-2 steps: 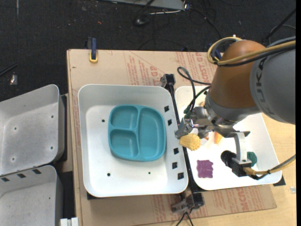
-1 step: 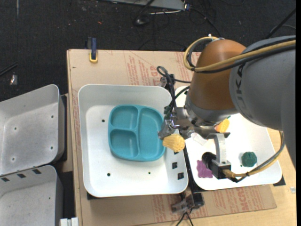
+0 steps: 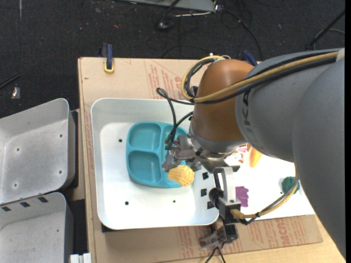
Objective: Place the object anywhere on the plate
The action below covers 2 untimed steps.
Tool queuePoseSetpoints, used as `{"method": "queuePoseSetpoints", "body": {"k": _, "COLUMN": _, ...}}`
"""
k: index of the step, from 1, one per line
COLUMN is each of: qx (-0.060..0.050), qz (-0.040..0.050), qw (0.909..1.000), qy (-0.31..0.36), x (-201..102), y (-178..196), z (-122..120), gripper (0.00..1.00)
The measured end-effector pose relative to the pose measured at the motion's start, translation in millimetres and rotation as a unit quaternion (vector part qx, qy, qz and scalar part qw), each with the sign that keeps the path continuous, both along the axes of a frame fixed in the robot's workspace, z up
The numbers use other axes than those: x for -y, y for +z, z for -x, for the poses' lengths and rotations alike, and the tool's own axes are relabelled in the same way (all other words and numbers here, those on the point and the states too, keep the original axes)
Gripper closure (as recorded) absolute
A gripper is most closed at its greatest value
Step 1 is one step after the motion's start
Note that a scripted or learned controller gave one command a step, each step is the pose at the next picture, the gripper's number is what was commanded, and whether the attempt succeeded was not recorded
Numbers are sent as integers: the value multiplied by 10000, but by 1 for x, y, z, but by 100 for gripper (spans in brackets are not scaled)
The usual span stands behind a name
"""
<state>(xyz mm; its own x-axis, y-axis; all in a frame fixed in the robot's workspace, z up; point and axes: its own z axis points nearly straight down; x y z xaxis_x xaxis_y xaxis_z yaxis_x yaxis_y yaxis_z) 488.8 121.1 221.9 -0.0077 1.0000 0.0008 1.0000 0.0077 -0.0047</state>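
Hanging over the right end of the teal divided plate (image 3: 148, 155), the gripper (image 3: 176, 159) sits low in the white bin (image 3: 109, 201), its metal body just above the plate's right-hand rim. Directly below-right of it, touching or nearly touching the gripper body, is a yellow ridged object (image 3: 181, 175), lumpy, possibly a toy corn or pasta piece, exact type unclear.

That object rests at the plate's lower-right corner, overlapping the rim; can't tell if it bears on the plate surface or on the bin floor beside it.

Finger state: cannot tell. The wrist and cabling block the tips, so nothing confirms whether the yellow piece is clamped or only lying next to the tool.

The plate has three compartments; the two on its left side hold nothing visible. It lies roughly mid-bin, slightly right of centre.

Orange band of the arm (image 3: 219, 103) looms above the plate's right edge, with black cables looping around it.

Right of the plate, past the bin wall, an orange item (image 3: 255, 156), a purple item (image 3: 242, 195) and a green item (image 3: 289, 184) sit on a white surface, partly hidden by the arm.

A second white bin (image 3: 33, 147) lies well left of the plate.
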Motion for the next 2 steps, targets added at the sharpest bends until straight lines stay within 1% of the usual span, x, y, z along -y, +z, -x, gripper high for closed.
{"method": "queuePoseSetpoints", "body": {"k": 1, "qx": 25, "qz": 3, "qw": 10000, "qy": -41, "x": 6, "y": 11, "z": 2, "gripper": 100}}
{"method": "queuePoseSetpoints", "body": {"k": 2, "qx": 21, "qz": 5, "qw": 10000, "qy": -40, "x": 6, "y": 10, "z": 2, "gripper": 0}}
